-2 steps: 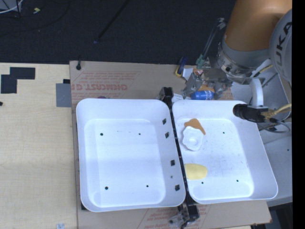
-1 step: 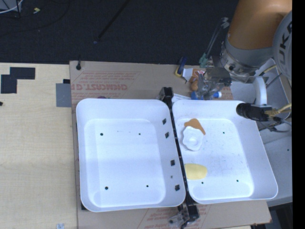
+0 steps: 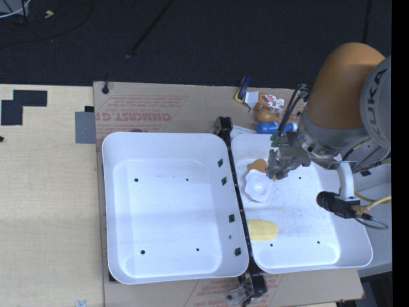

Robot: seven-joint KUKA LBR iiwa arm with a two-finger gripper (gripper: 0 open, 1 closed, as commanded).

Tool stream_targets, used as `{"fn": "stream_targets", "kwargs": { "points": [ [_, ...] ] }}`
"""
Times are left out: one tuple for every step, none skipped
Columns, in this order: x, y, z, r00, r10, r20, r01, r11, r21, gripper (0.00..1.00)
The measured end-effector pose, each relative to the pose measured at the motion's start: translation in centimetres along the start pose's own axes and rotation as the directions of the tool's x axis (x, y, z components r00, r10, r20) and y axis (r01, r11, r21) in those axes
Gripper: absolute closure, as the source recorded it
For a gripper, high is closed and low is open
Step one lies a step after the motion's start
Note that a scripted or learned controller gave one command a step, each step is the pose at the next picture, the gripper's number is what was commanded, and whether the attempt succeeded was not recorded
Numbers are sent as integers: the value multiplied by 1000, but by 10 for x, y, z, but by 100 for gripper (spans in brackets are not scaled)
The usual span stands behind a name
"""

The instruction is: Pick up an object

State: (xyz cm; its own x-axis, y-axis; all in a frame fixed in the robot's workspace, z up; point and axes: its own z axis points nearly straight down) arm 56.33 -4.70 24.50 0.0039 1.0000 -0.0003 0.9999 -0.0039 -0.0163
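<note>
The gripper hangs low in the right bin, just above a white cup and beside an orange piece. I cannot tell how its jaws stand. A yellow thing lies nearer the front

I see a light wood bench with a brown cardboard sheet laid on it, printed lettering upside down. Black and grey patches mark the wood at left. Dark floor behind, with loose cables top left.
</note>
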Motion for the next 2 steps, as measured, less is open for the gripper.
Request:
{"fn": "stream_targets", "kwargs": {
  "points": [
    [65, 5, 56, 1000, -8, -3, 8, 1000, -6, 100],
    [7, 4, 27, 1000, 0, 2, 0, 1000, -15, 100]
  ]
}}
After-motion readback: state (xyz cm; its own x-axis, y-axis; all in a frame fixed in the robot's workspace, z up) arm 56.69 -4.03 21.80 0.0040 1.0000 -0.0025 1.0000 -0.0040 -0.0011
